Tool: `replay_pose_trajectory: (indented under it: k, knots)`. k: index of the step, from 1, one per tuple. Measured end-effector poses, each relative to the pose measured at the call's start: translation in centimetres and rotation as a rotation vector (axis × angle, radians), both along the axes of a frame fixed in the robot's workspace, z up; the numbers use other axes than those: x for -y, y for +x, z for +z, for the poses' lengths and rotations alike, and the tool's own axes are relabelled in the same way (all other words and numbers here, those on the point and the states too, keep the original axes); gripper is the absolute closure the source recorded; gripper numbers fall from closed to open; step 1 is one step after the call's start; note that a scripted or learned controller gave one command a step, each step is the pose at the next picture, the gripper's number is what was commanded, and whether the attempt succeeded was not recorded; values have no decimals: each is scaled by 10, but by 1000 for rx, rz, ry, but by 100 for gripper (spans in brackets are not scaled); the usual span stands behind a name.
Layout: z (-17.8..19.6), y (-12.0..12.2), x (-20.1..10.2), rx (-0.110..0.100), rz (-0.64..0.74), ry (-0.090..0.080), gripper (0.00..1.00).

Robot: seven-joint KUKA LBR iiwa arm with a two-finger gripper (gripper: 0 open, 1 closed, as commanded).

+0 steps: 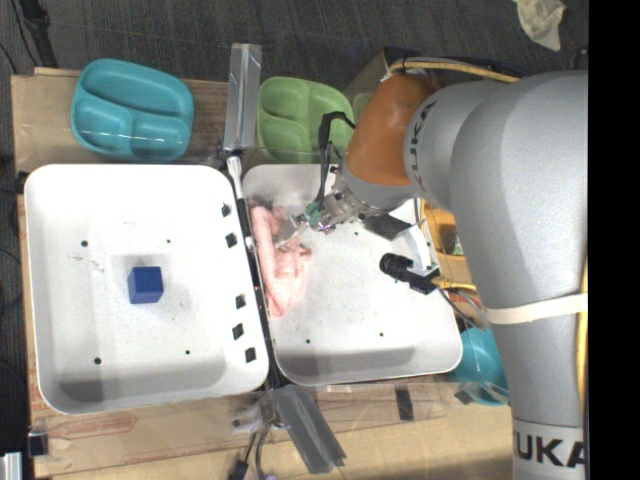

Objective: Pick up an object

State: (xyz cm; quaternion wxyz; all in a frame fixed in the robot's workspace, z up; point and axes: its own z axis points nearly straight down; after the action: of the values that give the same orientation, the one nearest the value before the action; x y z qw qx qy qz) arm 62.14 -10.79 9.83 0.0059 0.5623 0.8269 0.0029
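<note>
Camera view looks down on a wooden table [40,138] that carries two shallow white bins side by side. The left bin [70,238] holds a small blue cube [146,283], which sits alone a little left of the bin's middle, well apart from every wall. The right bin [360,318] holds a pale pink soft thing [278,266], crumpled and stretched from far to near along the bin's left wall, close beside the divider between the bins.

The grey arm [520,218] comes in from the right and covers much of that side. Its orange band [385,138] lies over the far edge of the right bin. The tool [318,215] points down into the far left part of that bin, at the far right end of the pink soft thing. It seems to touch the thing there, though the spot is small and cluttered. Whether the tool is open or closed I cannot tell, and no object can be seen held in it.

Beyond the bins, a teal moulded tray [132,108] lies at the far left of the table. A green moulded tray [298,118] lies just beyond the right bin, partly behind the arm. A crumpled pale cloth [535,13] lies on the dark floor [150,8] at the far right.
</note>
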Motion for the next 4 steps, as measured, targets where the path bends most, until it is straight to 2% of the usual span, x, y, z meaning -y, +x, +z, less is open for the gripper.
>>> replay_pose_trajectory:
  k: [1, 2, 3, 4]
  knots:
    - [-1, 34, -7, -6, 11, -2, 0]
    - [0, -7, -4, -2, 5, -1, 0]
    - [1, -54, -1, 2, 68, -1, 0]
    - [1, -88, -1, 5, 70, -3, 0]
